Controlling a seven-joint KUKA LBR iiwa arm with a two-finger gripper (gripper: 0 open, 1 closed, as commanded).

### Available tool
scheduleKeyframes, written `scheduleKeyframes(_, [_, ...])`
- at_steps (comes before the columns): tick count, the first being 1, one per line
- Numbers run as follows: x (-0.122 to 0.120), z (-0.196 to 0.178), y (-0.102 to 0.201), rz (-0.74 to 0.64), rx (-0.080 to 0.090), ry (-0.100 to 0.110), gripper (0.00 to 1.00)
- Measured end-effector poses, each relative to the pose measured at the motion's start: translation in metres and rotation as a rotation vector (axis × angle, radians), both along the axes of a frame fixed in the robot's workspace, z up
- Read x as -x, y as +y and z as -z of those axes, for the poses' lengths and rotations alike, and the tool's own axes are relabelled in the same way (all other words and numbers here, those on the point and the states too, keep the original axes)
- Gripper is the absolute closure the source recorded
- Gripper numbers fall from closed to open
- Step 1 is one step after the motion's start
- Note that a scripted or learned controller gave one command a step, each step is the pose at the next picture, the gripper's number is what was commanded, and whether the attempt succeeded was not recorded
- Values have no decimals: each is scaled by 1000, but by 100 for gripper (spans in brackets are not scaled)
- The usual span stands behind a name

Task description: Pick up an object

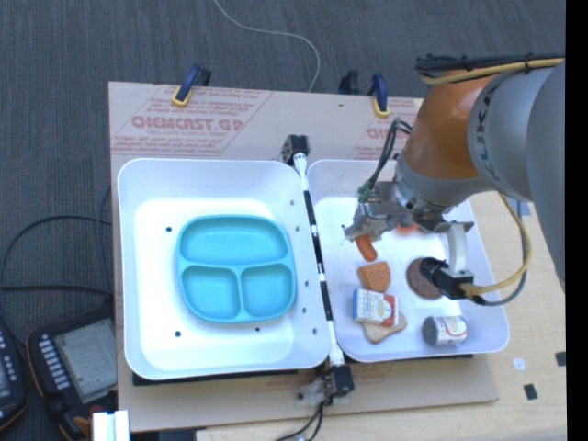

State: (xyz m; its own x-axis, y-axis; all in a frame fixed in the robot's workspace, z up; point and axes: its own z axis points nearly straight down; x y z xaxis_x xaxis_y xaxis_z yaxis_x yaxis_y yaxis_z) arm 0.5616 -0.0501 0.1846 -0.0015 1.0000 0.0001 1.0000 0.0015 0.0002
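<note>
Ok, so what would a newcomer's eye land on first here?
The bright blue divided plate sits alone in the left bin. Then comes the grey arm with its orange band, reaching in from the right, its gripper at a small orange piece in the right bin, where a carton and a can lie nearer the front edge.

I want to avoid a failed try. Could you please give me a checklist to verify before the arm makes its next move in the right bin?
1. Gripper is above the right bin: ok, near its left wall.
2. Orange piece sits at the gripper: ok, just below it.
3. Grasp on the orange piece is confirmed: cannot tell.
4. Neighbours are apart from the target: not ok, the tan cracker lies very close.
5. Blue tray is out of the way: ok, it lies in the left bin.
</note>
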Motion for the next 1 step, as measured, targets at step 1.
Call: scheduleKeyframes(1, [27,-40,70,-1,0,1,100])
